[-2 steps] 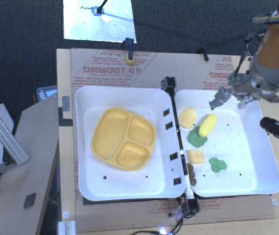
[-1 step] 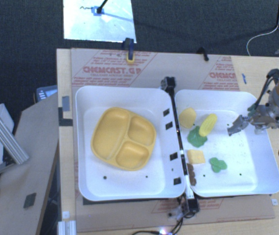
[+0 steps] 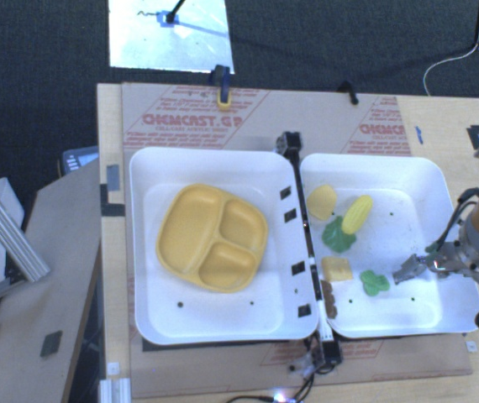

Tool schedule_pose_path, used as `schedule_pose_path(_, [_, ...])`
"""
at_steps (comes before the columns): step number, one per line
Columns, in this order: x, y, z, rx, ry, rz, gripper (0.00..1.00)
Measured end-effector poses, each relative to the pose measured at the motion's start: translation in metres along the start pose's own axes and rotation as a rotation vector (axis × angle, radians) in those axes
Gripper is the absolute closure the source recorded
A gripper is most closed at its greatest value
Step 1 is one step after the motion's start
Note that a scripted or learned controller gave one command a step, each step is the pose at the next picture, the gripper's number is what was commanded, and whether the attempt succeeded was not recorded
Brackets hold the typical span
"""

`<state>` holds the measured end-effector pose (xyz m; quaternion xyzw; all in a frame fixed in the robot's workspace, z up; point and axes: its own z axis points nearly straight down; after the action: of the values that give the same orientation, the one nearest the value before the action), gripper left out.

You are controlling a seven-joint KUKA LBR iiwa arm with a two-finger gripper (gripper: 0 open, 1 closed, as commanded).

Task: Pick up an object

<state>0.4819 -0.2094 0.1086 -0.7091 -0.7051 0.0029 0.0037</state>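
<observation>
- End effector (image 3: 409, 269) low in right bin (image 3: 416, 175), fingers apart, nothing between them.
- Nearest target: small green piece (image 3: 374, 283) just left of the tips.
- Advice: centre over it, descend, close. Avoid yellow block (image 3: 336, 268) nearby.

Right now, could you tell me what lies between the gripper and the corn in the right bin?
In the camera view, only bare white bin floor lies between the gripper and the corn; the small green piece sits lower, off that line.
</observation>
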Motion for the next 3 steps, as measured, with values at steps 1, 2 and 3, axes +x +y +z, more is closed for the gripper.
schedule_pose_path(1, [0.039, 0.037, 0.025, -0.013, -0.001, -0.012, 0.00])
schedule_pose_path(2, [0.100, 0.111, 0.022, -0.018, 0.001, -0.017, 0.00])
schedule_pose_path(3, [0.023, 0.087, 0.023, -0.012, -0.003, -0.002, 0.00])
